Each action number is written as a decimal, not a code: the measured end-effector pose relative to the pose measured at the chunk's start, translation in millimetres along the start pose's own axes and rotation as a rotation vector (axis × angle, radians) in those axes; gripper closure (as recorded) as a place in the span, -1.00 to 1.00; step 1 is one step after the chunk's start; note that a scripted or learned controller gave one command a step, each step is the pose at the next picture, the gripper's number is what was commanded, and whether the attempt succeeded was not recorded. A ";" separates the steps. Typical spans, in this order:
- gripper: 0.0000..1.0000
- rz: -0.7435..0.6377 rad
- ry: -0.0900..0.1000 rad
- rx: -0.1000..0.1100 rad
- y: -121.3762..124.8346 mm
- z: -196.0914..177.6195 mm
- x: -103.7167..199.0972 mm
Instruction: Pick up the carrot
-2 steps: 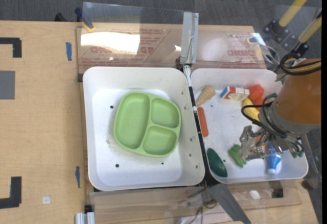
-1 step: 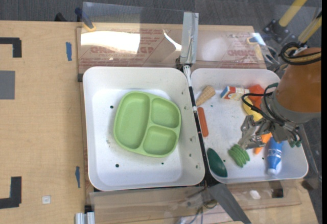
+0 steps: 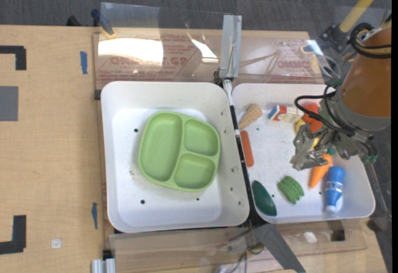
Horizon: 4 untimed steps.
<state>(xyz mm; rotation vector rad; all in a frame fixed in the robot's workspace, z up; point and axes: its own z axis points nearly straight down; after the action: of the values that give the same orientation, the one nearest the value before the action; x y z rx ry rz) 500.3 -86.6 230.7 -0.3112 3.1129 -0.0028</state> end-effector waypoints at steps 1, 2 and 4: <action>1.00 -0.225 -0.008 0.003 -37.5 116.8 9.9; 1.00 -0.274 -0.026 0.008 -52.4 121.2 5.6; 1.00 -0.095 -0.004 0.000 -32.7 23.8 -50.8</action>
<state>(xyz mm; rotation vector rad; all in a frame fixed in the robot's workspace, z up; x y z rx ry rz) 556.9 -108.6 207.7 -0.4581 3.0903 -0.0030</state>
